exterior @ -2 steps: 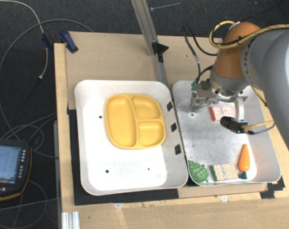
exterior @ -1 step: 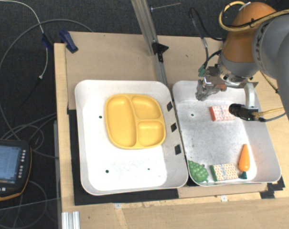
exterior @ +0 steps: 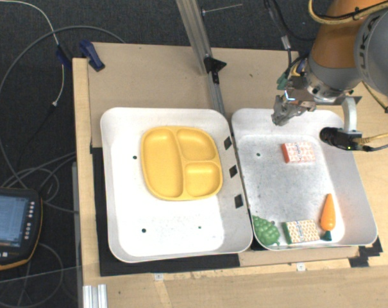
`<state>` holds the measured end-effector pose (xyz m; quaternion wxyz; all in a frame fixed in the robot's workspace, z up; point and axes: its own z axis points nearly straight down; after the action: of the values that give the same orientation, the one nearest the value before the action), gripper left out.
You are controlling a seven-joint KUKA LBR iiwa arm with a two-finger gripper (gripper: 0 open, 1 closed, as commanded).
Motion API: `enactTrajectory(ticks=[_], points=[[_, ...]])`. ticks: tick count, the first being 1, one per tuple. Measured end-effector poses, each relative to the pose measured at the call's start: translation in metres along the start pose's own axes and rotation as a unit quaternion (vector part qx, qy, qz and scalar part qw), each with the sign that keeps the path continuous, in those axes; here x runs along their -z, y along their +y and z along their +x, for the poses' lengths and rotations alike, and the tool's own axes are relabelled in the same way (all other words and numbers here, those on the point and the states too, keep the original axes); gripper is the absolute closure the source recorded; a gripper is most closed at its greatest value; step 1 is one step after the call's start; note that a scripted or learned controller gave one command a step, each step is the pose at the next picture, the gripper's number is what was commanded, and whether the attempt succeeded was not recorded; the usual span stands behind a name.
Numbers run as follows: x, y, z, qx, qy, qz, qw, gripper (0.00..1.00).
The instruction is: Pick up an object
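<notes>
My gripper (exterior: 285, 112) hangs over the far edge of the right bin (exterior: 270, 172), with nothing seen between its fingers. A small red and white box (exterior: 299, 152) lies just below and to the right of it, apart from it. An orange carrot (exterior: 328, 213) rests near the bin's right side. At the near edge lie a green bunch of grapes (exterior: 266, 230) and a patterned box (exterior: 301, 230) side by side.
The left bin (exterior: 120, 191) holds a yellow divided plate (exterior: 181, 162). A metal pole (exterior: 197, 31) rises at the back between the bins. A black part of the arm (exterior: 338, 136) juts over the right bin's far right corner.
</notes>
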<state>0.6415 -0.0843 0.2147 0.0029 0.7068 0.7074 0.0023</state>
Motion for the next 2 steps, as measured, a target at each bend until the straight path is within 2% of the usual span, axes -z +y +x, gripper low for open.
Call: enactTrajectory(ticks=[1,2], points=[[-0.006,0.000,0.000,0.000,0.000,0.003,1.0000,1.00],[0.010,-0.006,0.056,0.003,0.002,0.003,1.0000,1.00]])
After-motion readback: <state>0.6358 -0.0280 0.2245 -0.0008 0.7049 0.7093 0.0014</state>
